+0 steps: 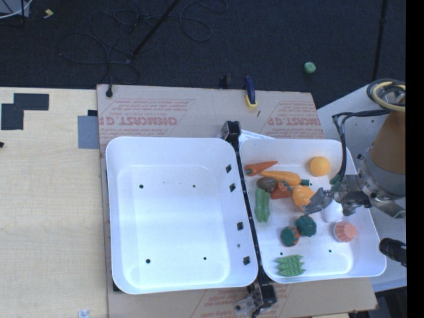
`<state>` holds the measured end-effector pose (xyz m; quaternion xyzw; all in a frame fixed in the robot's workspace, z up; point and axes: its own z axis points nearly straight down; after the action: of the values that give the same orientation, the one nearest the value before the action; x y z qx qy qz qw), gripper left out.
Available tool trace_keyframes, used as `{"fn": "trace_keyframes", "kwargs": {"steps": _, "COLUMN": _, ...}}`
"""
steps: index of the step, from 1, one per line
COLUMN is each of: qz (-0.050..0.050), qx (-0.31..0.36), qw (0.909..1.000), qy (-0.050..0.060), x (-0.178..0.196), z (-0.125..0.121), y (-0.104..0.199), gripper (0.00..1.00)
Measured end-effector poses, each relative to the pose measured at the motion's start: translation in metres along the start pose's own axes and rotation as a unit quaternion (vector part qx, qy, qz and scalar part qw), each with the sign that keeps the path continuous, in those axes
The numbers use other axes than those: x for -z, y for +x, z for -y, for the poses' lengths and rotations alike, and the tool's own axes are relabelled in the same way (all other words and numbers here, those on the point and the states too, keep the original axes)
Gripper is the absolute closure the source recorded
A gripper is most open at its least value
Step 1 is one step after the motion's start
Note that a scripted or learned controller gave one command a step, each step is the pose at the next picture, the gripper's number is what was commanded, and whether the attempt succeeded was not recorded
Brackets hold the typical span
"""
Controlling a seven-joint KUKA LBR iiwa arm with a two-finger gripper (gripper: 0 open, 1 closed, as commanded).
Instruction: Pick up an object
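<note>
Arm: I see it (391, 152) reaching in from the right, grey, its orange band showing high at the edge.
Wrist: angled down and leftward from where I watch, low over the right side.
Gripper: (324, 201) dark fingers pointing left; I can't make out how they stand.

The arm (391, 152) is showing a broad orange band above the wrist, sitting between grey housing below and a pale ring with a yellowish rim at the top. A thin black cable (339, 144) is looping out from its side and running down toward the wrist. The gripper (329, 203) is appearing as a cluster of small grey metal parts with a whitish piece beneath, its finer details blurring at this size.
</note>
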<state>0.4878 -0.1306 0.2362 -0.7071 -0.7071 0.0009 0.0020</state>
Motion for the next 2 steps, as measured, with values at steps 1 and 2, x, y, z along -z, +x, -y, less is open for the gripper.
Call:
{"fn": "trace_keyframes", "kwargs": {"steps": 1, "qz": 0.000, "qx": 0.003, "qw": 1.0000, "qy": 0.000, "x": -0.122, "z": -0.087, "y": 0.042, "gripper": 0.00}}
{"fn": "trace_keyframes", "kwargs": {"steps": 2, "qz": 0.001, "qx": 0.001, "qw": 1.0000, "qy": -0.001, "x": -0.150, "z": -0.117, "y": 0.042, "gripper": 0.00}}
